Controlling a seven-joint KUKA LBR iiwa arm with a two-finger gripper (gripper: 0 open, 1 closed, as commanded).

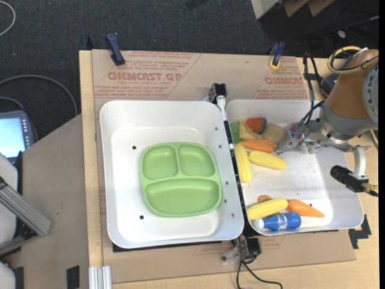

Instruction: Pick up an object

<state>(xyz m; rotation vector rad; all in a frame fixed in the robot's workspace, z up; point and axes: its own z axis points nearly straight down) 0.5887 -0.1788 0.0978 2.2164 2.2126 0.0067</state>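
A: From the camera above, where is the arm [352, 101]?

B: It reaches in from the right over the right bin [337, 206]. Its pincer [292, 138] sits low near the bin's back, just beside an orange carrot [258, 145] and a red and green piece [256, 124]. Whether it is open or closed, I cannot tell.

A: And the pickable things?

B: All in the right bin: three corn cobs [267, 159], a second carrot [305, 209] and a blue bottle [280, 222] at the front. The left bin [114, 167] holds a green divided plate [179, 179]. Both bins rest on the table [90, 101].
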